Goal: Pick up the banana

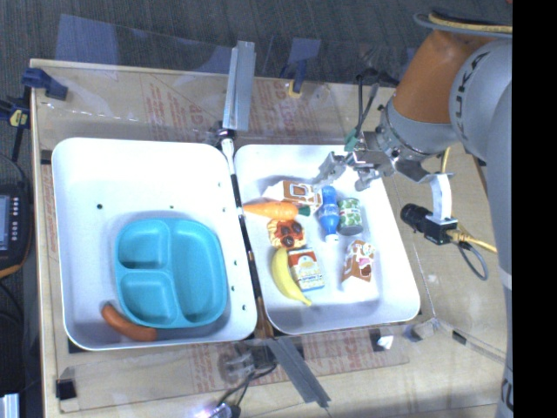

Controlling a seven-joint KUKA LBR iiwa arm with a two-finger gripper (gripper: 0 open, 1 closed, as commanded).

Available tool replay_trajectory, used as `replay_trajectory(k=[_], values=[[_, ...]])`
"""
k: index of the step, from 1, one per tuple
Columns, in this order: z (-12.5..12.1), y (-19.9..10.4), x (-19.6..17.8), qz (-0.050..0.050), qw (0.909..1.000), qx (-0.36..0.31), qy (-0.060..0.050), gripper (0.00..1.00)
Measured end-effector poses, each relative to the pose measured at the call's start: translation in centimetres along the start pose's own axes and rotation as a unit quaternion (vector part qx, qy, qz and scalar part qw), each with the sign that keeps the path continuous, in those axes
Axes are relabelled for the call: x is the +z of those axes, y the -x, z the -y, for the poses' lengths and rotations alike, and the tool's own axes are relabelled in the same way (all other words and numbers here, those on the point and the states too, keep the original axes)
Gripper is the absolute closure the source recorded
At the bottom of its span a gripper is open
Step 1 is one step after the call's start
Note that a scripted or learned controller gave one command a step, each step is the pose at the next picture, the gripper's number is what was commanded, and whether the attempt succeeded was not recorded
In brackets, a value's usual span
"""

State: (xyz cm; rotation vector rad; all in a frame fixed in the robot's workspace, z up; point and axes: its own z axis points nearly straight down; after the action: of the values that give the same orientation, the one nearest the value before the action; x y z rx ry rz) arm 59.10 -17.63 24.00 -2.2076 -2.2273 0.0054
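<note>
banana (286,276) — long axis runs up-left to down-right | tool (348,171) — fingers spread, grasping nothing

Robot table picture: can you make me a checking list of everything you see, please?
Surface: wooden bench bearing two white bins, left bin and right bin.
Job's things: banana lies in the right bin, at its near left side, beside a small carton.
Clutter: carrot, blue bottle, green can, snack pouch in the right bin; blue divided tray and a sausage in the left bin.
Tool: tool hangs over the right bin's far edge, fingers spread, holding nothing.
Cables: yellow cable right of the bins.
Surroundings: dark floor.
</note>
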Motion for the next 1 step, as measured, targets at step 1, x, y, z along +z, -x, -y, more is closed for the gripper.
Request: replay_trajectory(k=[1], values=[[4.75,-1.85,12.82,0.0,0.9931,-0.117,0.0,0.0]])
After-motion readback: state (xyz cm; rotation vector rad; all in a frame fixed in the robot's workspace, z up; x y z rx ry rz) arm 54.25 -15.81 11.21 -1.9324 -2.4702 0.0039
